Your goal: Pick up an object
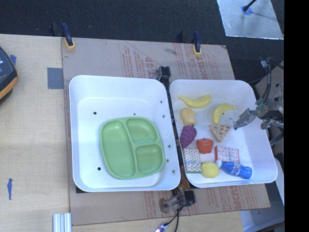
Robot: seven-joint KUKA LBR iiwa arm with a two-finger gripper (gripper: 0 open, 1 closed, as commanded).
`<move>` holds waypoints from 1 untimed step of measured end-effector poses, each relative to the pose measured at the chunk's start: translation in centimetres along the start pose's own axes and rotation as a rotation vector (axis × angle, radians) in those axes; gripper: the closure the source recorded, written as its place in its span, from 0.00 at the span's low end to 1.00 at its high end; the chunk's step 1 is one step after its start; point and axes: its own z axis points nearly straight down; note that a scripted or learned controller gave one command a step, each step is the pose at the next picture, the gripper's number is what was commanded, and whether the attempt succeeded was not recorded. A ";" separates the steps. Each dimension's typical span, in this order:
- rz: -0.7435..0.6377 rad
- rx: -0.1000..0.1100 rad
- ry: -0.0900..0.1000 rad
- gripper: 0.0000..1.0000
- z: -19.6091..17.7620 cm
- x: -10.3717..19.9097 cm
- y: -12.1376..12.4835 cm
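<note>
The right bin [256,149] holds several toy foods. Two yellow bananas [195,101] [223,112] lie at its far side, with a tan wedge [220,132] just below them. An orange-yellow piece [188,115], purple grapes [188,135] and a red tomato [205,144] sit toward the bin's left. Near the front are two patterned packets [192,159] [227,154], a lemon [210,169] and a blue bottle [236,169]. My gripper [254,122] hangs over the bin's right side, just right of the wedge and the nearer banana. It is open, with nothing between its fingers.
The left bin [87,100] carries a green divided plate [132,147]. Both bins rest on a cardboard sheet [140,57] clamped at its far edge. A dark device [6,74] lies at the bench's left edge.
</note>
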 end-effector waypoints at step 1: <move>-0.002 0.003 0.000 0.00 10.1 4.6 7.5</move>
